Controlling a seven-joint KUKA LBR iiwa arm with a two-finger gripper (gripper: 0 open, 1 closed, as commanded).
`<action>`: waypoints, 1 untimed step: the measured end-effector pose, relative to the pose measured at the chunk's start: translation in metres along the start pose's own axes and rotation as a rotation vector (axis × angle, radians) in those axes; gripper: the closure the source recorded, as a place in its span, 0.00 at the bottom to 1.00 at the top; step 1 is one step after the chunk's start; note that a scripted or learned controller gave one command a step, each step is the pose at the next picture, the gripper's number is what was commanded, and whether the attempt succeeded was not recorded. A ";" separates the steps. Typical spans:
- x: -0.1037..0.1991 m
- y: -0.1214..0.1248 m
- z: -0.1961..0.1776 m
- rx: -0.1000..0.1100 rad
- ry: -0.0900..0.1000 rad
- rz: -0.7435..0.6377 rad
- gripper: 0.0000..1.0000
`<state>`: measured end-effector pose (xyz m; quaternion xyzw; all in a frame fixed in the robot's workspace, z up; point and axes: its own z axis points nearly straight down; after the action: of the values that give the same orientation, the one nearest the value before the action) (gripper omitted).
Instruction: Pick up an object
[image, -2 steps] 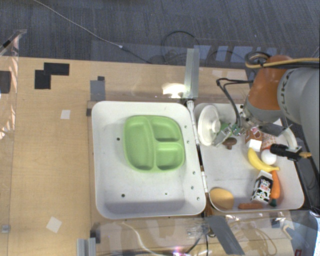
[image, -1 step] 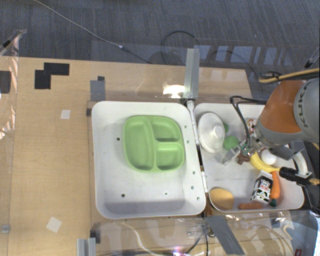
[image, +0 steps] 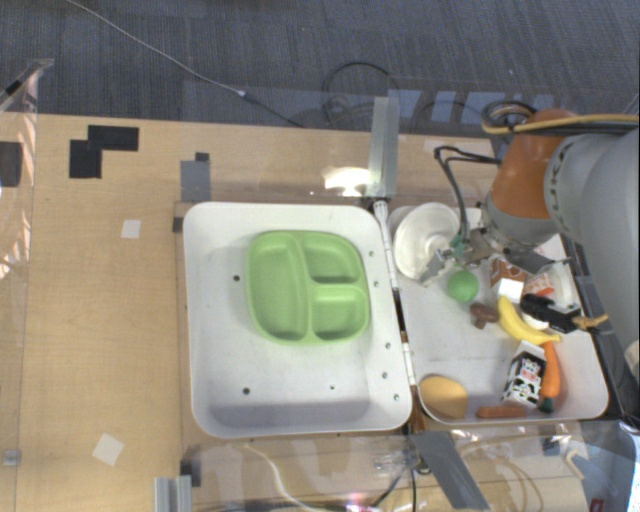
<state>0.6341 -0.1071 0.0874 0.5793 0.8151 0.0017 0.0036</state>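
Note:
My gripper (image: 441, 262) hangs low over the upper left part of the right bin (image: 440, 340), at the lower right rim of a white bowl (image: 420, 238). A green ball (image: 462, 288) lies just below and to the right of it. Further right are a banana (image: 518, 322) and a small brown piece (image: 484, 317). Along the bin's lower edge lie a tan roll (image: 444, 393), a sausage (image: 500, 410), a small cow-print carton (image: 523, 376) and a carrot (image: 552, 378). The arm hides the bin's upper right corner.
The left bin (image: 215, 380) holds a green divided plate (image: 307, 285). A low wall (image: 396, 300) separates the two bins. Black cables (image: 452, 180) trail from the wrist above the bowl. Bare wooden bench (image: 90, 330) lies to the left.

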 end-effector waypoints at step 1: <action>0.003 -0.041 -0.002 -0.003 -0.001 -0.141 0.00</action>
<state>0.5940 -0.1176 0.0888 0.5203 0.8540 0.0023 0.0051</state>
